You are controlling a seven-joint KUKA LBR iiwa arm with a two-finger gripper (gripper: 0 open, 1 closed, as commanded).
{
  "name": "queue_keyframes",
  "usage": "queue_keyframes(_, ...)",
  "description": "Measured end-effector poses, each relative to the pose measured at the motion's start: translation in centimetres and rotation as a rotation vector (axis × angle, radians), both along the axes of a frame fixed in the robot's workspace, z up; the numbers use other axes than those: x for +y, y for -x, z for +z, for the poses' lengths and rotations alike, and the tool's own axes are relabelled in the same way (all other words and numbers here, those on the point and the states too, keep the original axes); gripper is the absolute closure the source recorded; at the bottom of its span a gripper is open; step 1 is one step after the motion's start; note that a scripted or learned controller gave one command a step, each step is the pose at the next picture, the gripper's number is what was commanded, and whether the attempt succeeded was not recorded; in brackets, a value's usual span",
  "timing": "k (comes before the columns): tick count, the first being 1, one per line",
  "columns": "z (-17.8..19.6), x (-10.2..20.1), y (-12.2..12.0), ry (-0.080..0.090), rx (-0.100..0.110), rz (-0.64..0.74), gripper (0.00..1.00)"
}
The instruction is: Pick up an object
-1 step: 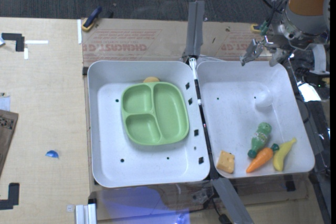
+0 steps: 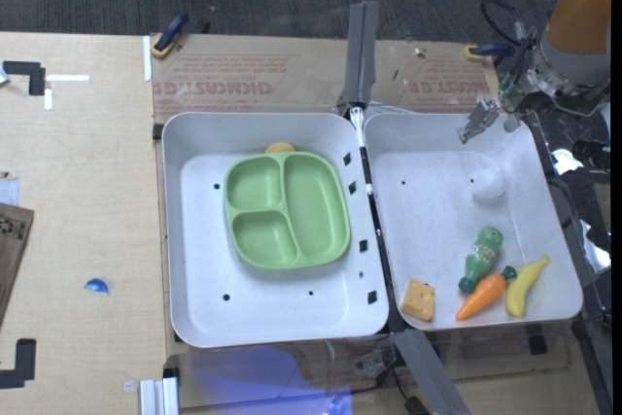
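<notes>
Toy carrot (image 2: 481,296) lies untouched at five o'clock in the right bin (image 2: 428,209), beside a banana (image 2: 523,285) and bottle (image 2: 482,254). Claw (image 2: 483,120) hovers at one o'clock, grip state unclear. Picking not yet begun.

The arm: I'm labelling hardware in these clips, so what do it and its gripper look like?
The arm has an orange band with a grey section below it at the wrist. Black cables loop beside the wrist. The gripper is small, metallic grey, with thin fingers.
</notes>
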State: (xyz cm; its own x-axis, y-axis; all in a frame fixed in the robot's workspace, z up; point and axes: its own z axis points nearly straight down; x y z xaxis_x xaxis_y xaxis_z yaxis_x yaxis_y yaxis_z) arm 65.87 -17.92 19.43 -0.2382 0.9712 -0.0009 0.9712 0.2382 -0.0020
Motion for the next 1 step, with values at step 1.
queue_keyframes(1,-6.85,-1.26,7.58,-0.001,-0.001,-0.020,0.00)
